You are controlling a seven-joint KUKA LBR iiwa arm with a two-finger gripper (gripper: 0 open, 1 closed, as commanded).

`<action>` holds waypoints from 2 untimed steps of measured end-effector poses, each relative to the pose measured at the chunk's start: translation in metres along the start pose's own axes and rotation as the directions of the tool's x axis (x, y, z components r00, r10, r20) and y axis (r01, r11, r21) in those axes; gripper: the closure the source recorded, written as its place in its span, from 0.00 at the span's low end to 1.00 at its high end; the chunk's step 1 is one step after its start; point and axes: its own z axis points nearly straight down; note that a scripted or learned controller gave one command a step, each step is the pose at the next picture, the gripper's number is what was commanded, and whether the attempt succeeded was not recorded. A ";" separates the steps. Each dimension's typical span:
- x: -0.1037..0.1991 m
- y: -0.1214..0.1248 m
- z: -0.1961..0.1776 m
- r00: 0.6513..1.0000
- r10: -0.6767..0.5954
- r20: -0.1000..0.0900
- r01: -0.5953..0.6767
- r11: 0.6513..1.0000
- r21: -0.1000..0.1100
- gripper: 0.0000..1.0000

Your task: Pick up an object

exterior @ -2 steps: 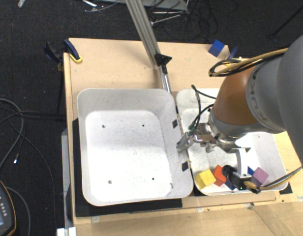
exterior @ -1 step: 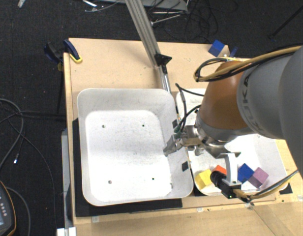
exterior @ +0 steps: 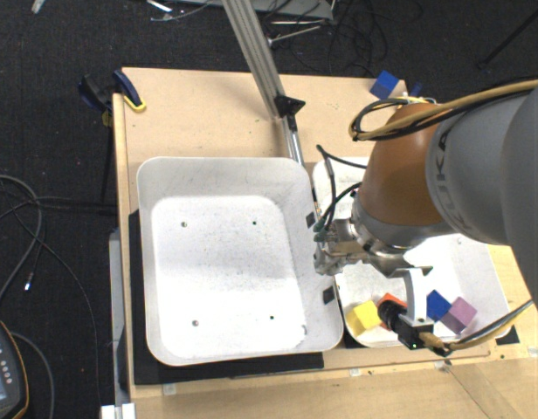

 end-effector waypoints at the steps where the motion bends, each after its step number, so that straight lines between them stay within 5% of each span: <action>1: 0.000 0.001 -0.010 1.000 -0.003 0.000 0.003 1.000 -0.001 1.00; 2: 0.045 0.031 0.012 1.000 -0.002 -0.001 0.002 1.000 0.001 1.00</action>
